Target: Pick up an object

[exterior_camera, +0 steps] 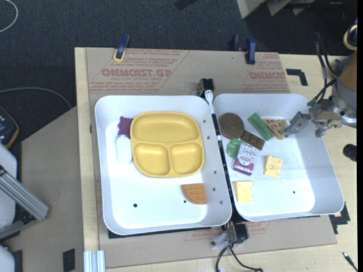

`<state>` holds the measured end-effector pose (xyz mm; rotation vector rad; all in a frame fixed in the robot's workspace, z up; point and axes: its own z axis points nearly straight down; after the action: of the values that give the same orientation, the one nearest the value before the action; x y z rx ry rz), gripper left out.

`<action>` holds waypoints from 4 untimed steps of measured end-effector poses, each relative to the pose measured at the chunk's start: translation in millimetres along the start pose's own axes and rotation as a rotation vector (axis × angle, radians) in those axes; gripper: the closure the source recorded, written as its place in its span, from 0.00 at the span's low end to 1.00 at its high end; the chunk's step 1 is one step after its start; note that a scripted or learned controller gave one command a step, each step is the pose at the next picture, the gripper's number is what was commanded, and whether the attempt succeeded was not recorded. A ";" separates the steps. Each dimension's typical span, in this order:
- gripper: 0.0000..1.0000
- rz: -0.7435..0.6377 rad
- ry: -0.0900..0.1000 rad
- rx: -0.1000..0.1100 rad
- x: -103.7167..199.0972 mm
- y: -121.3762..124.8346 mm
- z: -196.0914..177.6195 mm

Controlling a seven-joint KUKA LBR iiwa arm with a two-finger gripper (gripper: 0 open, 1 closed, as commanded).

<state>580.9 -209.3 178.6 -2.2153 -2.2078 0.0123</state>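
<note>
Tool (305, 123) at right bin (317, 203) upper right edge, fingers look spread, holding nothing. Nearest pick: cracker (275, 127) just beside green block (260, 126). Best approach: drop straight down, centre on one item, avoid bin wall and neighbours.

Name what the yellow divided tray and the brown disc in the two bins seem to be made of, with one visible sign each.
Yellow divided tray: probably moulded plastic, smooth with a soft sheen; rounded compartments and even colour suggest it. Brown disc: matte, uniformly dark, likely a plastic or rubbery toy food, though the view leaves that open.
</note>
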 end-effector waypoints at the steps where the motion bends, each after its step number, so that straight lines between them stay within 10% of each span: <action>1: 0.00 -0.003 -0.004 -0.014 0.3 3.4 -8.4; 3: 0.00 -0.005 -0.002 -0.010 4.9 13.8 96.7; 4: 1.00 -0.005 -0.005 -0.017 4.3 15.2 82.6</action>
<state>594.8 -204.7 95.8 -2.2210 -2.2238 -0.0010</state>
